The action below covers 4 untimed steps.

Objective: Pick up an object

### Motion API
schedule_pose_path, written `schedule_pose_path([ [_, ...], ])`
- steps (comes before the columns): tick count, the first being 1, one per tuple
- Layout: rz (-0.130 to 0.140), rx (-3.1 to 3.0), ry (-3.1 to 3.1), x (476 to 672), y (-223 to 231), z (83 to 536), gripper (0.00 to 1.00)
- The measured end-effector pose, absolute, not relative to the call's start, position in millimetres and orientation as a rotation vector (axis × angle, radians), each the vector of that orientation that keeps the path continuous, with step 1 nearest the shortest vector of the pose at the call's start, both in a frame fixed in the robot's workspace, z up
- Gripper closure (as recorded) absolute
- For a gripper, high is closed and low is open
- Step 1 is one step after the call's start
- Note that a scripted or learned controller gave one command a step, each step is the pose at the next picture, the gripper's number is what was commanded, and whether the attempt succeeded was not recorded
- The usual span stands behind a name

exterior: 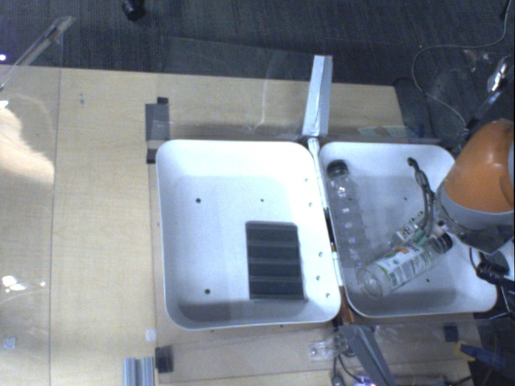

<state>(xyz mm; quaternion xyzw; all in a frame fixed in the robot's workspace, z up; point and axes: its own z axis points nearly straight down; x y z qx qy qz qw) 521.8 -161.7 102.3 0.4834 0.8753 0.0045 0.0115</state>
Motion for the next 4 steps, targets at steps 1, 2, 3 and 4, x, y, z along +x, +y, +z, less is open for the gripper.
schedule_pose_path([
  [1, 0.006, 1.361, 2.823, 557.5, -105, 153, 1.00],
  [2, 0.004, 0.864, 3.010, 596.2, -107, 157, 1.00],
  [3, 0.005, 1.354, 2.824, 608.1, -145, 160, 1.00],
  [4, 0.005, 1.354, 2.825, 608.1, -144, 160, 0.00],
])
